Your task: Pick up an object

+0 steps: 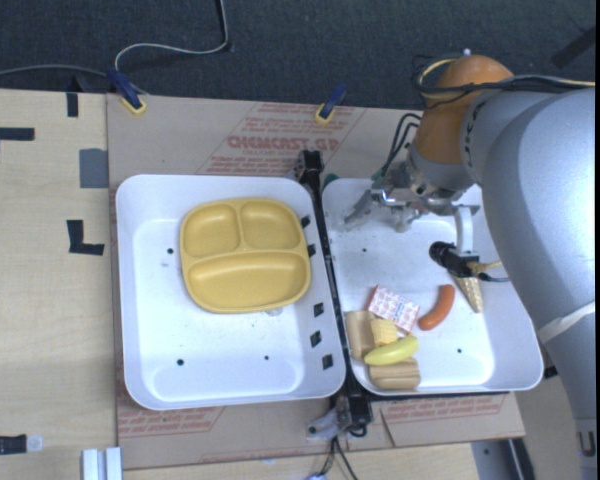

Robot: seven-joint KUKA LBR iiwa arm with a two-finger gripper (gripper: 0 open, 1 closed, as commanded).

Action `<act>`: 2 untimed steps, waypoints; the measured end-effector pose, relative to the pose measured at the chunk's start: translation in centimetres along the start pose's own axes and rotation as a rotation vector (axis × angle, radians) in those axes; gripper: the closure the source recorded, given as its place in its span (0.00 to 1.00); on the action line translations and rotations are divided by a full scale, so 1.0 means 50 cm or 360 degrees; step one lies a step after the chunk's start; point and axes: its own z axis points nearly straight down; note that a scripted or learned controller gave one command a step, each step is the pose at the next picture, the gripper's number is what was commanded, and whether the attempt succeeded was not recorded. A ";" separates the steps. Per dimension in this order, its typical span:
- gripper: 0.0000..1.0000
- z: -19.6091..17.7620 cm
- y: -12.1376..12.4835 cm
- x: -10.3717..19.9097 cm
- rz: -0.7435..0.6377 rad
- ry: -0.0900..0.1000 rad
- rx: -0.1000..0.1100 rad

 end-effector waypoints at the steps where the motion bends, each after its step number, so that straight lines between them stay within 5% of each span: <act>1: 0.00 -0.002 -0.091 -0.004 0.0002 -0.0001 0.0001; 2: 0.00 -0.003 -0.174 -0.057 0.0003 -0.0002 -0.0003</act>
